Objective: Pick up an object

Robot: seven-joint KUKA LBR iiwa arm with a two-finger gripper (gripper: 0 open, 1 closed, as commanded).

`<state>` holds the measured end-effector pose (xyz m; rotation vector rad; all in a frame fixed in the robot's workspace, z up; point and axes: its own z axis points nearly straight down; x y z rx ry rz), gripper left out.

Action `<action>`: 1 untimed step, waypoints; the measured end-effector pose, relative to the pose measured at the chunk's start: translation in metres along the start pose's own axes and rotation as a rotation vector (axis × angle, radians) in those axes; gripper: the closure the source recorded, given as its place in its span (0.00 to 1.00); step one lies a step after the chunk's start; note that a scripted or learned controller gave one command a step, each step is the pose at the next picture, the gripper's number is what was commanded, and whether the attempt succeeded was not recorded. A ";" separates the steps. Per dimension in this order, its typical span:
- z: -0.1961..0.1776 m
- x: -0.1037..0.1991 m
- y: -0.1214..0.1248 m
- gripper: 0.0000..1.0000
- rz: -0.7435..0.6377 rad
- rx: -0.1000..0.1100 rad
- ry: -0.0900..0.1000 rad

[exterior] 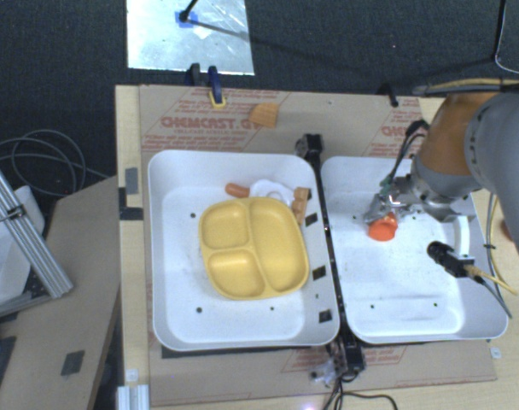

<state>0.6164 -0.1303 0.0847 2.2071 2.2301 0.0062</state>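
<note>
The only writing I can read is "CHEMCAST", printed in red on the brown sheet [161,126] covering the desk, just above the left bin [170,319]. More red print along the sheet's other edges is too faint for me to read.

My arm [498,143] comes in from the right, with its orange band [447,139] over the far corner of the right bin [413,336]. The wrist bends down toward the middle of that bin. The gripper [387,209] points down, and a small orange object [381,229] sits right at its tip, on or just above the white floor. I cannot tell from up here whether the gripper is open or closed, or whether it has any grip on that object.

In the left bin a yellow divided plate [253,248] takes up the centre. Behind it are an orange sausage-shaped piece [237,190], a white piece [268,189] and a small brown block [301,200] near the wall between the bins. A tan block [264,114] lies on the sheet beyond the bins, and a silvery square [189,24] lies farther back on the dark floor.
</note>
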 end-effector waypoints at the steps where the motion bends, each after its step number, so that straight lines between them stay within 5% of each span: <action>1: -0.106 0.066 -0.022 1.00 0.000 -0.002 0.002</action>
